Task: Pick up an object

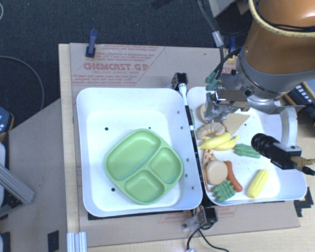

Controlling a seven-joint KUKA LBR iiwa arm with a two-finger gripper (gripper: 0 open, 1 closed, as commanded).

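The right bin (283,193) holds several toy foods. A yellow banana (218,141) lies near its left wall, with a pale round piece (206,130) just behind it and a tan wedge (236,122) to the right. Further forward are a green vegetable (246,150), a round tan bun (216,171), an orange carrot (232,176), a green leafy piece (224,191) and a yellow corn cob (257,183). My gripper (216,113) hangs low over the bin's far left part, right above the pale piece and beside the wedge.
The left bin (94,109) carries a green divided plate (143,165). A black clamp (180,81) sits where the two bins meet at the back. The arm's large grey and orange body covers the right bin's far corner.
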